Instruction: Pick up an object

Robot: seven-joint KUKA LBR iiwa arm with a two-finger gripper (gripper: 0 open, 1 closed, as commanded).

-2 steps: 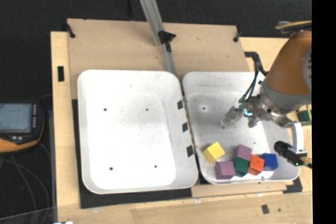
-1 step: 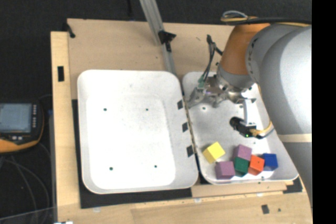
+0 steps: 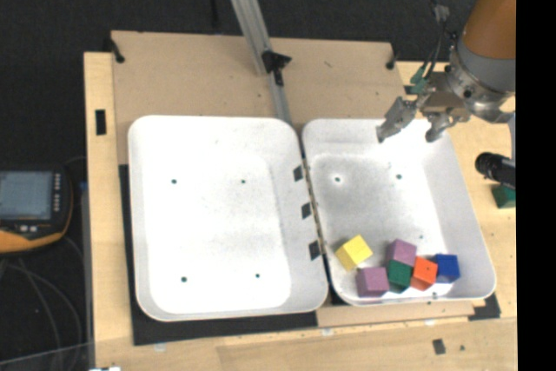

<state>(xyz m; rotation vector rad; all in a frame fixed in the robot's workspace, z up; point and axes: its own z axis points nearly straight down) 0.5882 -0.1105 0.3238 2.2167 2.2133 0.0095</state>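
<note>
Blocks (image 3: 401, 265): clustered at right bin's (image 3: 452, 178) near edge, no long axis
Gripper (image 3: 410, 128): held over far rim, fingers spread, nothing gripped

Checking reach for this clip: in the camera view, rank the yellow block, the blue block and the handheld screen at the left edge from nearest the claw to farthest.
1. Blue block: right bin's near right corner, below the claw. The yellow block is almost as near, so the order is uncertain.
2. Yellow block: right bin, near the divider.
3. Handheld screen: off the bench, far left.

white bins (image 3: 217, 135), yellow cube (image 3: 354, 252), blue cube (image 3: 446, 266)
</note>
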